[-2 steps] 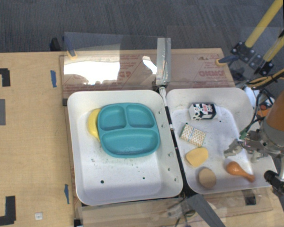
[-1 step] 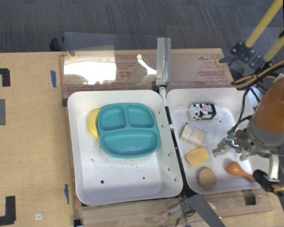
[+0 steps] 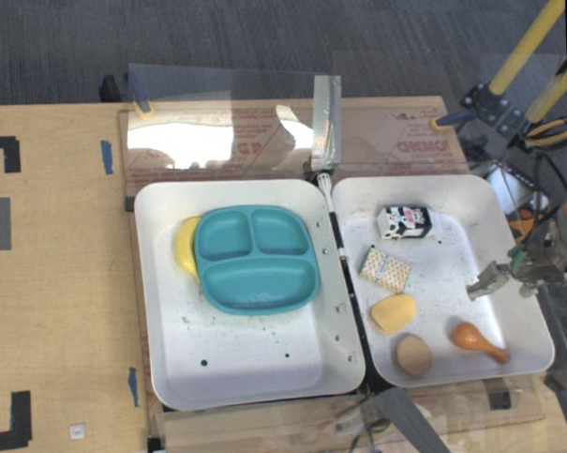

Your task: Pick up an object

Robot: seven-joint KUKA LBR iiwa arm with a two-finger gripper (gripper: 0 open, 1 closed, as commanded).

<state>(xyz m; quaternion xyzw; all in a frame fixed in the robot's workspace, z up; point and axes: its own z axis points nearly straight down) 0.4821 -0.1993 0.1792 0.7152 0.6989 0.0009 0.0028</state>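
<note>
Pincer [image 3: 481,284] hangs over right bin [image 3: 451,190], near its right wall; can't tell its state, nothing seen in it. Closest obj: orange drumstick toy [image 3: 476,340], just below-left w/ long axis slanting down-right. Yellow piece [image 3: 393,312] lies further left.

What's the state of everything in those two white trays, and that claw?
teal divided plate: upright, left bin, partly over yellow piece
yellow piece: partly hidden
cow-print box: lying, right bin
patterned packet: flat
yellow lump: loose
tan ball: loose
orange gourd: on its side
gripper: above right bin
</note>
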